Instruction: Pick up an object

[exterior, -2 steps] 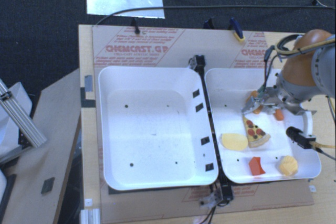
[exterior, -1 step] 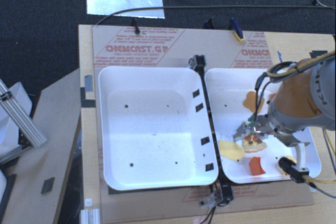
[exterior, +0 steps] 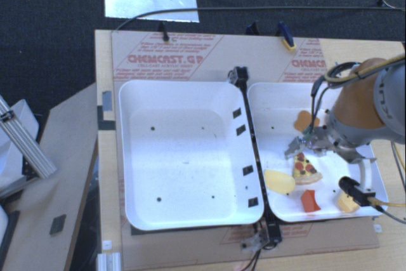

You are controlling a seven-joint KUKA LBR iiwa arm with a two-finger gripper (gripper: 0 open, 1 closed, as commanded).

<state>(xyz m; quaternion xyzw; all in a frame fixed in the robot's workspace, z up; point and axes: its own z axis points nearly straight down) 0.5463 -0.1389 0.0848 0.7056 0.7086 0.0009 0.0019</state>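
The right bin [exterior: 274,98] holds several toy foods. A pizza slice [exterior: 305,169] lies near its middle, a pale yellow oval piece [exterior: 279,181] sits by the left wall, a small red piece [exterior: 309,200] rests near the front rim, an orange piece [exterior: 305,119] lies toward the back, and a pale yellow chunk [exterior: 346,202] sits at the front right. My gripper [exterior: 303,146] hangs low in this bin, just above the pizza slice's upper tip. Nothing shows between the fingers.
The left bin [exterior: 184,155] stands beside the right one, with black clips along the shared wall [exterior: 246,149]. The arm's orange band [exterior: 358,101] covers the right bin's far right side. A blue clamp [exterior: 286,35] sits on the board behind.
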